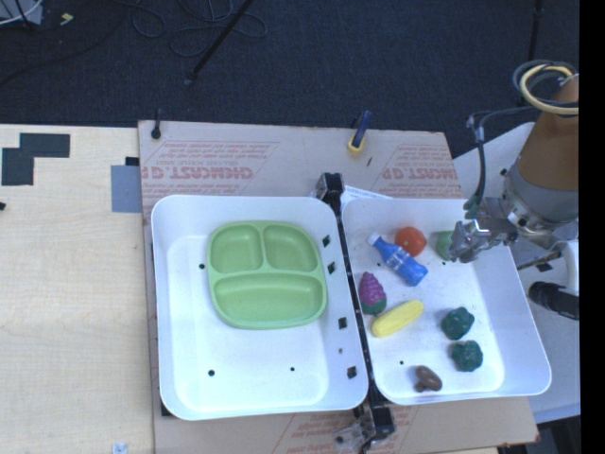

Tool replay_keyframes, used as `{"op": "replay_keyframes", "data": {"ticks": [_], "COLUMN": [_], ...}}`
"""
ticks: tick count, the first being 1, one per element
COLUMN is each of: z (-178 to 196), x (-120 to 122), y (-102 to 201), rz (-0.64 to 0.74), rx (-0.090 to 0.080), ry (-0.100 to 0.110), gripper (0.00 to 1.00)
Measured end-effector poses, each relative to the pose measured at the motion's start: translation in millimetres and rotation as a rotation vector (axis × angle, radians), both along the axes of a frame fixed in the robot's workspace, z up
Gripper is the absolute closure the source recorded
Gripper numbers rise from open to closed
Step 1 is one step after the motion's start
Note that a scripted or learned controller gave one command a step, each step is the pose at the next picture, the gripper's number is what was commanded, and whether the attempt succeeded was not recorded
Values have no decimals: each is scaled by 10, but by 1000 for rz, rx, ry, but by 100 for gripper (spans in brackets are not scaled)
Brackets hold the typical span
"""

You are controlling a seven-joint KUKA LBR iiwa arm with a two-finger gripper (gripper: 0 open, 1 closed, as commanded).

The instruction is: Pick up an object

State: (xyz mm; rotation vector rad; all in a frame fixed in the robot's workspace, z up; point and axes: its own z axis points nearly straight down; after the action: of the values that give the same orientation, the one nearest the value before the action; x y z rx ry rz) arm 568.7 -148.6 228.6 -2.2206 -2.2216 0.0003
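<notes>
My gripper hangs low over the far right part of the right bin. Right at its tip lies a pale green object, partly covered by the gripper. To their left sit an orange-red ball and a blue bottle. Further toward the front are a purple piece, a yellow corn-like piece, two dark green pieces and a small brown piece.
The left bin holds a light green divided plate. A black divider runs between the bins. The arm's orange-banded wrist rises at the right, with cables beside it.
</notes>
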Motion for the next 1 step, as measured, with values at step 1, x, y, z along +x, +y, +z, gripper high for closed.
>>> {"op": "replay_keyframes", "data": {"ticks": [1], "z": [-122], "x": [116], "y": [498], "rz": [4], "rx": [3], "ry": [5], "gripper": [100]}}
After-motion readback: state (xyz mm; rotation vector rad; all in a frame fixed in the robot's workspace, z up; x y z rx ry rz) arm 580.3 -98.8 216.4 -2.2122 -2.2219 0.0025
